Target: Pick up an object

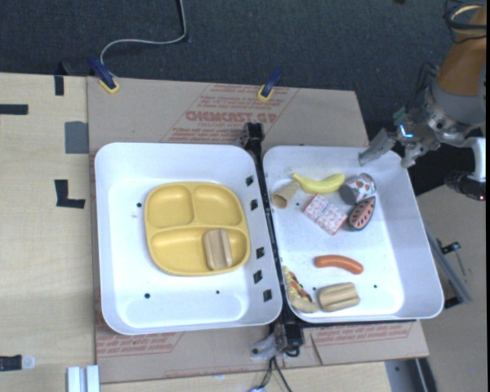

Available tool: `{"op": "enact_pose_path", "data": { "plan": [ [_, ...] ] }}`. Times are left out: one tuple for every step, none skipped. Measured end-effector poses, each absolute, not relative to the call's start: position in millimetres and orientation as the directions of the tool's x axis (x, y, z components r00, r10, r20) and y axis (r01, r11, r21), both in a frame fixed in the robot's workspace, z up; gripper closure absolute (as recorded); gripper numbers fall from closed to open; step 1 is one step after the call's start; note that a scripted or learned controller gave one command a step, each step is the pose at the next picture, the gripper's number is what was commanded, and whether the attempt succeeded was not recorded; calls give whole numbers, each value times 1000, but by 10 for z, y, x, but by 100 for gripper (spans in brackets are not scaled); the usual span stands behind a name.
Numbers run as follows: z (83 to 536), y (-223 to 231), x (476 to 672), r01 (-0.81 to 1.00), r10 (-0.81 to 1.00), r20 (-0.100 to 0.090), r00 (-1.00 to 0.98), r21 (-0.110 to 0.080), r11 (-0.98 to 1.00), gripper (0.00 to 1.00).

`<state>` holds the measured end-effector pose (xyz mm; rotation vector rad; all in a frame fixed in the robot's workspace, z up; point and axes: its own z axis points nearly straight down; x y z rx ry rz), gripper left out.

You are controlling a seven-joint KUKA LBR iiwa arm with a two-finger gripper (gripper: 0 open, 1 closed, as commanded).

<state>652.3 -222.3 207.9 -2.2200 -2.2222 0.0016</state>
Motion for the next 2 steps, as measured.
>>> {"op": "enact_pose_path", "data": {
  "plan": [
    [969, -2042, 6660, 1000, 1000, -2, -3, 4, 3, 0],
    [862, -1533, 6694, 1000, 1000, -1, -2, 3, 2, 0]
  ]
}}
